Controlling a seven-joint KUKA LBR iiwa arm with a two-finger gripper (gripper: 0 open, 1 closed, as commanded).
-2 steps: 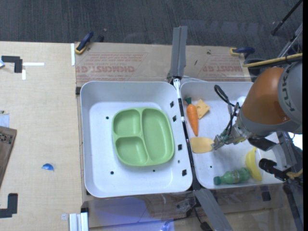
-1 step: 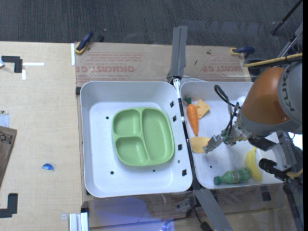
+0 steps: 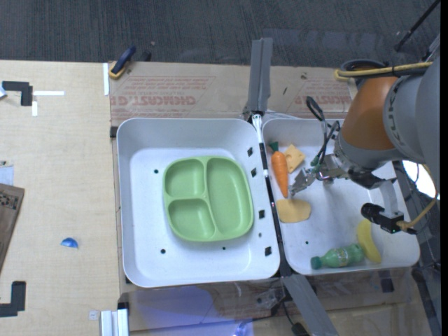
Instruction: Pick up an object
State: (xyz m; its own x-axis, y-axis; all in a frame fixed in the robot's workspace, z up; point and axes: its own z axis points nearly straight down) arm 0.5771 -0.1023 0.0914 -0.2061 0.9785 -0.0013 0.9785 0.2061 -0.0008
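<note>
Orange and slim, the toy carrot (image 3: 280,173) lies in the right bin (image 3: 392,257), hard against the bin's left wall, beside the divider that parts it from the left bin (image 3: 140,257). Its long axis runs nearly up and down the camera view, green top toward the far end and the narrow tip pointing near. The gripper (image 3: 301,183) hangs low just to the right of the carrot's lower half, with the arm's orange band (image 3: 367,114) and wrist further right behind it. At this slant and size I cannot tell how the jaws stand, and nothing is visibly held.

By my judgement the carrot is the nearest candidate: it lies just to the camera-left of the tool tip, so a short shift toward the wall would bring it under. A grip across its thin width looks best, though the wall beside it leaves little room.

Other options sit nearby: a pale yellow flat piece (image 3: 294,211) just below the tip, a yellow wedge (image 3: 295,157) beside the carrot's top, and a green bottle (image 3: 338,257) and banana (image 3: 368,240) well apart at the near edge. A green divided plate (image 3: 208,199) rests in the left bin.
</note>
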